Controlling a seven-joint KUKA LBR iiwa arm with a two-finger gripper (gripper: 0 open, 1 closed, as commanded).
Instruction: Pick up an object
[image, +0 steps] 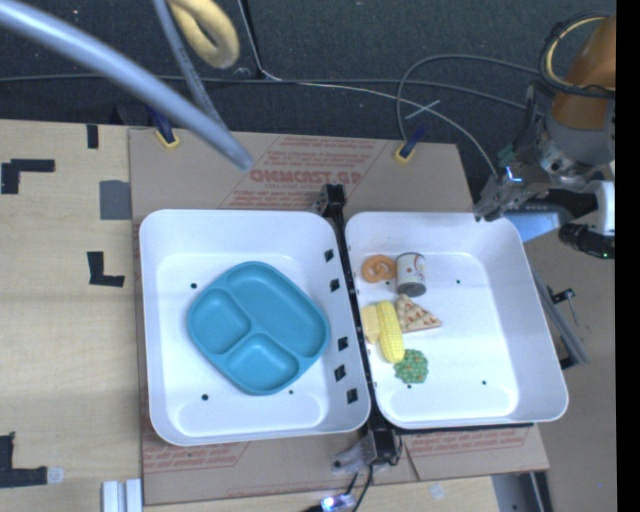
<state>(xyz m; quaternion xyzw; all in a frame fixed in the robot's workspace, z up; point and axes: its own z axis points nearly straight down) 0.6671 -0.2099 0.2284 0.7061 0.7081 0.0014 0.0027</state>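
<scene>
Corn cob (389, 334) looks the likeliest pick: a small yellow toy piece lying in the right bin (500, 400), near that bin's 9 o'clock wall, long axis running roughly 11 to 5 o'clock. It appears to be moulded plastic, so probably light, stiff and a little slick; closing across its narrow width near the middle should give the surest hold.

Close around it sit four other toy foods. At its 12 o'clock lies a small doughnut (377, 268), with a grey tin can (410, 274) just beside that. A pizza wedge (417, 316) touches or nearly touches the cob at 2 o'clock, and a green broccoli floret (411, 367) sits at its 5 o'clock. This crowding leaves little room for fingers on the cob's right side. The can, standing slightly apart, would roll if nudged.

In the left bin (160, 300) rests a blue divided plate (258, 326).

The gripper (500, 195) hangs outside the right bin's rim at about 1 o'clock, well apart from the food. At this slant it is blurred, so how wide it stands cannot be told; nothing visible is caught in it.
</scene>
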